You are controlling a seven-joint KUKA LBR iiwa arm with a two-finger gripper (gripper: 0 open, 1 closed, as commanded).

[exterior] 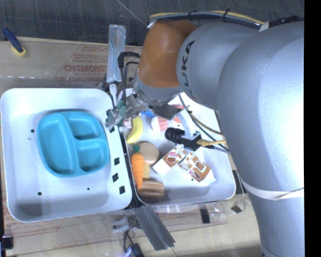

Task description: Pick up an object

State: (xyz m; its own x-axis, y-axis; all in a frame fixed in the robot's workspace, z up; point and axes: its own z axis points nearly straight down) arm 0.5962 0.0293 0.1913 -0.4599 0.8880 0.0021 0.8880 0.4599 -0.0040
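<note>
Fingers' state cannot be told; the gripper [117, 115] hangs beside the banana [135, 130]. The arm [241, 74] reads "UKA".

Yellow banana [135, 130] upright near the right bin's left wall; orange carrot [138, 168] lies lengthwise just below it

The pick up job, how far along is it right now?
Nothing looks lifted yet. The carrot, banana and printed packet all lie in the right bin. In hand: the gripper is low over that bin's left wall, near the banana. Left: closing on one object and raising it. The blue tray sits in the left bin.
</note>
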